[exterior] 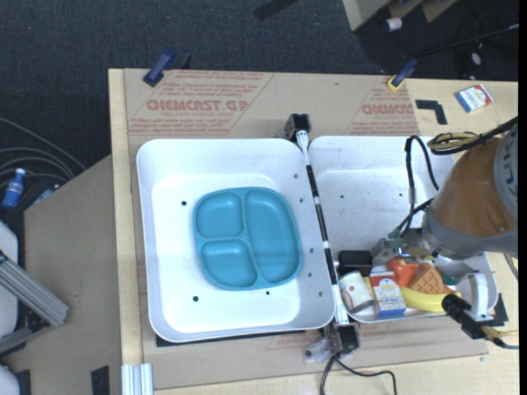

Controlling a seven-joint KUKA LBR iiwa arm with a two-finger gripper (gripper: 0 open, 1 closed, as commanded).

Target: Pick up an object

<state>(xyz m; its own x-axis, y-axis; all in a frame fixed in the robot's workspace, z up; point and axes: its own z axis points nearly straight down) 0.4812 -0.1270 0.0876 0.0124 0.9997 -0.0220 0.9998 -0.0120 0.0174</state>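
A: Starting at the left, what sat on the worktop (pixel 123 220)?

B: Two shallow white bins side by side. The left bin (pixel 156 245) carried a blue divided plate (pixel 246 237), lying flat near its middle, with three compartments and nothing in them.

A: And between the bins?

B: A thin black rod (pixel 316 212) ran along the seam where their rims met, from a clamp at the far edge toward the near edge.

A: Where were the things to pick?

B: All bunched in the near corner of the right bin (pixel 362 171). From the left: a small white can (pixel 354 290) with a red band, a small box (pixel 387 295) in red, white and blue just beside it, then a tan waffle-like piece (pixel 428 282), and a yellow banana (pixel 426 302) lying along the near rim. Something red-orange (pixel 401 267) lay behind the box, partly hidden.

A: And the arm?

B: The arm (pixel 482 196) reached in from the right and hung over that same corner. The gripper (pixel 395 249) was low, just above the pile, but I could not tell whether it was spread or pressed together, nor whether it pinched anything.
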